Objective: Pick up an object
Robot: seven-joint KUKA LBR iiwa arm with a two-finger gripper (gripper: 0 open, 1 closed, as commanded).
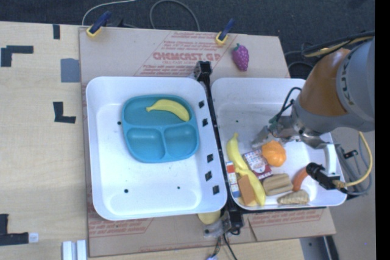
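Dark carpet lies behind the bench [36, 131], whose pale wooden top carries a cardboard sheet [177, 55] held by two clamps at its far edge. On the sheet sit two shallow white bins side by side. A purple toy grape bunch [241, 56] lies on the cardboard just beyond the right bin [244, 94].

The left bin [103, 186] holds a blue divided plate [161, 129] with a yellow banana [169, 108] lying in its far compartment.

The right bin's near half is crowded: a second banana [236, 155] lies along the left wall, with a small red-and-white packet [256, 163] beside it, an orange wedge-shaped piece [247, 189], a brown sausage-like roll [276, 183], a tan biscuit-like piece [293, 196] and a small red item [299, 178] near the right wall.

The grey arm [338, 91] with its orange band reaches in from the right. Its tool [268, 136] hangs low over the right bin, right above an orange ball-shaped fruit [274, 153] and seemingly touching its far side. Whether the tool's fingers are apart or together cannot be told from this angle.
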